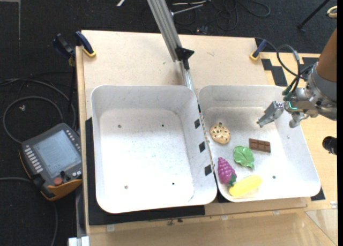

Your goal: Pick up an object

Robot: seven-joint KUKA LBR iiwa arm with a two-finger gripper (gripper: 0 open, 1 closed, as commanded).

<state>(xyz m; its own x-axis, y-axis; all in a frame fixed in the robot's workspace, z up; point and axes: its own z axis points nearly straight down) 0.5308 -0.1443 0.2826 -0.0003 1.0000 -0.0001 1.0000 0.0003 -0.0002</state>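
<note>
gripper [280,114] (nothing held), above right bin [308,156]

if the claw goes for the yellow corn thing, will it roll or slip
The smooth yellow plastic corn cob looks rounded and elongated, so it may well roll sideways if nudged. Its glossy surface suggests it could slip from a pinch. It lies against the knobbly purple toy grape bunch, which might block rolling that way.

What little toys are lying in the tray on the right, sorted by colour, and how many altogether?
Tan: 1, a cookie
Brown: 1, a chocolate bar
Green: 1, a lettuce leaf
Purple: 1, a bunch of grapes
Yellow: 1, a corn cob
Total: 5, all in the right bin.
</note>
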